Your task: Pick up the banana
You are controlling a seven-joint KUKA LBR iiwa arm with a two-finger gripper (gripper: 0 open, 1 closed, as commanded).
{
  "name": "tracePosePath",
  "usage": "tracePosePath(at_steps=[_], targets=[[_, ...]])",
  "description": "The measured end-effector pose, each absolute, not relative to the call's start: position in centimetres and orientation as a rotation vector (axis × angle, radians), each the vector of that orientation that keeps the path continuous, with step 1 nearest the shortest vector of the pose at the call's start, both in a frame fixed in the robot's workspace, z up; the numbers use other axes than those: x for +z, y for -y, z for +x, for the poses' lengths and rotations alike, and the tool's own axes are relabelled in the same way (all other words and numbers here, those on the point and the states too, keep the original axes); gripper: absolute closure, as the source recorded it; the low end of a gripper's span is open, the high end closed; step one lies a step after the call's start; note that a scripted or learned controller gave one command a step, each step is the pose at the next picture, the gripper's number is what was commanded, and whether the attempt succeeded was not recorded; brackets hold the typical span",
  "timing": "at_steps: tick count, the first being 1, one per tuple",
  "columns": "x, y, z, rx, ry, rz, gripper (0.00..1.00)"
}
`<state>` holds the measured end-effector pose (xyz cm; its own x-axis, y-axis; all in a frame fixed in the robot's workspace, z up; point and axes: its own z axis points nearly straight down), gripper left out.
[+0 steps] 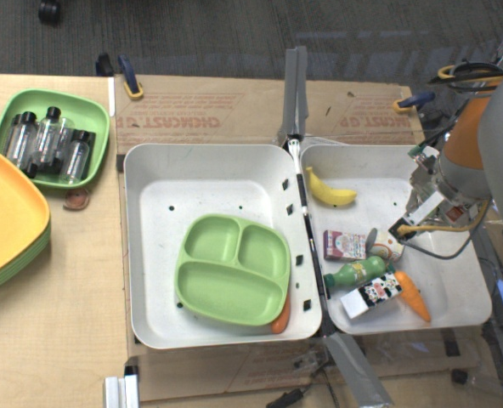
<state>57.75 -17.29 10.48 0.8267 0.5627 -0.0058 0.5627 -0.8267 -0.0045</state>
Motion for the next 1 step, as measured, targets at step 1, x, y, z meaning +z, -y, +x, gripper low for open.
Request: tracePosePath(at_steps=[1], targets=[[9.04, 17.38, 59.77, 0.008, 0.641, -3.075, 1.00]])
